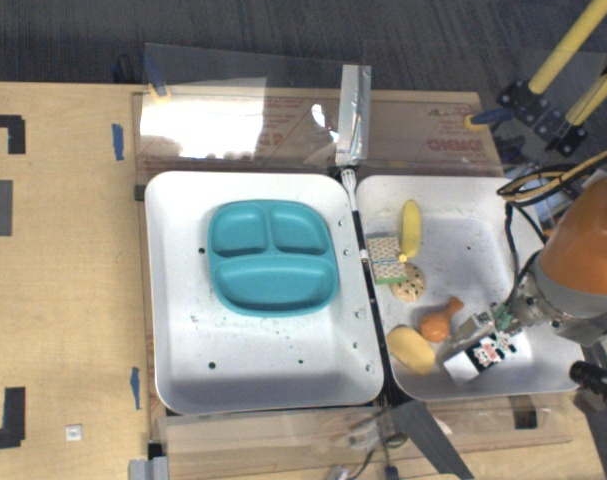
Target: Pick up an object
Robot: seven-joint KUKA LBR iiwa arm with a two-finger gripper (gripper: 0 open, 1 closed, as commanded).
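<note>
orange and round, a small fruit (435, 327) sits just left of the gripper (476, 336), with a yellow potato-like piece (411, 348) touching it lower left. i cannot tell how the gripper is set. it hangs low in the right bin (483, 238). farther up-left lie a banana (411, 228) and a cookie (409, 288). well left, a teal divided plate (273, 257) rests in the left bin (183, 348).
</note>
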